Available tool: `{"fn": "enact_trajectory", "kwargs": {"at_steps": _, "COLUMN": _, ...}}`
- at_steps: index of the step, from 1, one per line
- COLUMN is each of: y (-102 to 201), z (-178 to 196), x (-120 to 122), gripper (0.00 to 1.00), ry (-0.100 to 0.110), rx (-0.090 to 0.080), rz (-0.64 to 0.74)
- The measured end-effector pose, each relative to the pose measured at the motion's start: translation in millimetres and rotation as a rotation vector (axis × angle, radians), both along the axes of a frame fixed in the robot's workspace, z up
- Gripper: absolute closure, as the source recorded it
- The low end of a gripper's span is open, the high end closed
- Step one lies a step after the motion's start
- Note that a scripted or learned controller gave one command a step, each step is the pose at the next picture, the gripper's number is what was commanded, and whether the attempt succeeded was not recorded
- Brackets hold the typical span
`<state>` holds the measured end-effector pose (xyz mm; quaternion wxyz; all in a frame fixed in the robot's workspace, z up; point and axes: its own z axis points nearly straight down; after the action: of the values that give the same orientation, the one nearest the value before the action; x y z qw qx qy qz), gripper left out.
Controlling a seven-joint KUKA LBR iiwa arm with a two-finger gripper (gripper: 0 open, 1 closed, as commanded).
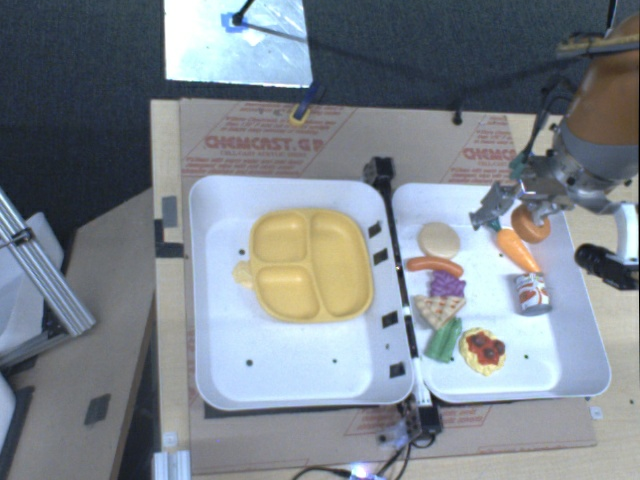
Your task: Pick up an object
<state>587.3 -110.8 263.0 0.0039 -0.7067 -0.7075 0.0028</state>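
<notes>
Beneath the tool [522, 206], an orange object [532, 226] sits half hidden.

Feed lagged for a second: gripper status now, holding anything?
Gripper: over the right white bin near the round orange toy; whether it grips anything cannot be told.

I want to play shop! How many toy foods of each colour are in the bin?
Orange: 2, carrot and round orange piece
Red: 1, sausage
Purple: 1
Green: 1
Cream: 1
Tan: 1
Yellow with red: 1
Silver: 1, can
Total: 9
</notes>
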Motion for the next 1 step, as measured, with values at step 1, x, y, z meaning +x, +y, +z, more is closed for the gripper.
{"fn": "enact_trajectory", "kwargs": {"at_steps": 1, "y": 0.1, "z": 6.1, "x": 2.0, "gripper": 0.00, "ry": -0.011, "rx": -0.001, "rz": 0.002}}
